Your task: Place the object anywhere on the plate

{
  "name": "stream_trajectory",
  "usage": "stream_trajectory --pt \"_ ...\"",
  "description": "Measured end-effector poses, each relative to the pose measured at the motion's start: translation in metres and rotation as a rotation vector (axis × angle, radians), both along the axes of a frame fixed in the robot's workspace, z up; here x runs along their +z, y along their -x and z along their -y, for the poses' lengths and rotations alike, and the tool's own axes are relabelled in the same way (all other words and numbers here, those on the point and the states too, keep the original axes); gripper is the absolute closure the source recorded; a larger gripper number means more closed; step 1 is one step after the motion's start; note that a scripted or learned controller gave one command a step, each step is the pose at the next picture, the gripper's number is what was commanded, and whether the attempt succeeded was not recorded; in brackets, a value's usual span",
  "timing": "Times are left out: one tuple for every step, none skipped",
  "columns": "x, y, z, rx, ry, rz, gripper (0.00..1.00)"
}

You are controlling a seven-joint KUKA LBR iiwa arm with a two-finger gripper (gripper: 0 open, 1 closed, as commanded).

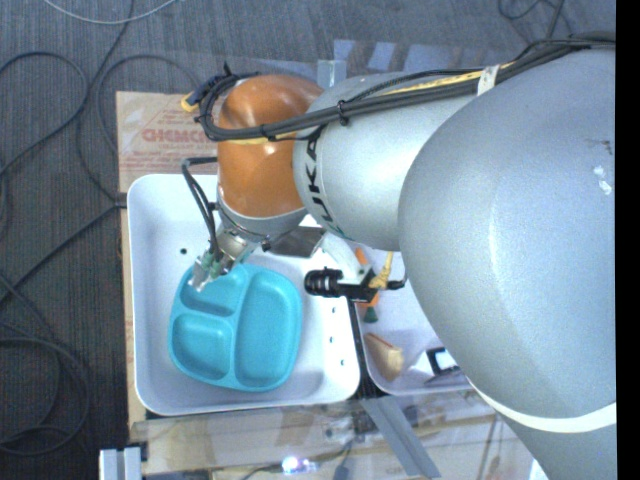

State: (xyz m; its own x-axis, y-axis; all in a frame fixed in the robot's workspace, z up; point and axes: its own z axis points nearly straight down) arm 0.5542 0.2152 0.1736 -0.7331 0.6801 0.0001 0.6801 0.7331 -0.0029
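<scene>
A light blue divided plate lies in the left white bin, toward its front. My gripper hangs from the orange wrist band and sits right over the plate's far left corner, close to its rim. The gripper tip is small and partly blurred. I cannot make out any object at it.
The grey arm covers most of the right bin. Along that bin's visible left strip lie a tan wedge-shaped piece, a small orange and green item and a black-and-white item. A black cylindrical part juts over the divider between the bins.
</scene>
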Motion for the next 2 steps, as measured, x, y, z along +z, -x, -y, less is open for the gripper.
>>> stream_trajectory --pt "0.051 0.036 0.020 0.095 0.001 0.001 1.00" --pt "0.041 -0.053 0.012 0.231 0.002 0.003 1.00"
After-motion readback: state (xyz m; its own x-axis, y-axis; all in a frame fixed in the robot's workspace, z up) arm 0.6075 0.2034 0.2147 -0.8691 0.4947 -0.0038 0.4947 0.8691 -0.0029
